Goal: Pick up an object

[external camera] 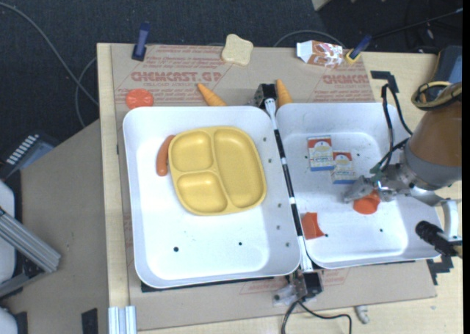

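Hovering over round orange object (366, 205) with no long axis, jaws' state unclear

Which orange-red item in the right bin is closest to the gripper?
The round orange piece, right at the gripper. The flat red piece lies farther away, by the bin's left wall.

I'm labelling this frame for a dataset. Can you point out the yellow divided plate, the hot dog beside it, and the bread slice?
yellow divided plate (217, 169), camera view, centre ridge.
hot dog (161, 158), camera view, its middle.
bread slice (237, 49), camera view, its face.
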Available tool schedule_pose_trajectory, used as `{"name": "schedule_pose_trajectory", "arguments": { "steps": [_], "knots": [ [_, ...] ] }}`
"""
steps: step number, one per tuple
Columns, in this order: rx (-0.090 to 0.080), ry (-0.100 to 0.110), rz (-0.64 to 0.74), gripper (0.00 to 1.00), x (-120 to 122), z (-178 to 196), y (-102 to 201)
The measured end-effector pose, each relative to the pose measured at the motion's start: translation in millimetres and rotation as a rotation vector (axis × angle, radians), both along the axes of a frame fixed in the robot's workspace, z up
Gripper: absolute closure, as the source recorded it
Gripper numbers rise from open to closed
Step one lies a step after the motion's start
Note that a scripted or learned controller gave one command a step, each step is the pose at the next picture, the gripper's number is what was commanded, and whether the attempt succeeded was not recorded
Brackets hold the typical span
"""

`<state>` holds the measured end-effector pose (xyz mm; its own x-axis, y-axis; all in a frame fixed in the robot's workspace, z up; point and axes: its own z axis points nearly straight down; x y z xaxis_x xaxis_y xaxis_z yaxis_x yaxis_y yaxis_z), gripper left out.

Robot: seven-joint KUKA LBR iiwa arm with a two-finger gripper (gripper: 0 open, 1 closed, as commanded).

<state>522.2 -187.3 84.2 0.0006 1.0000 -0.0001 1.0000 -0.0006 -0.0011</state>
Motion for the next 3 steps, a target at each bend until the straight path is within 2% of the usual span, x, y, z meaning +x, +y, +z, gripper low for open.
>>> {"name": "schedule_pose_trajectory", "arguments": {
  "steps": [1, 2, 3],
  "knots": [
    [-0.001, -0.003, 0.0, 1.0, 0.8, 10.1, 0.2],
    [0.0, -0.002, 0.002, 1.0, 44.1, 0.2, 48.3],
    [0.001, -0.004, 0.003, 1.0, 66.9, 101.5, 106.7]
  ]
}}
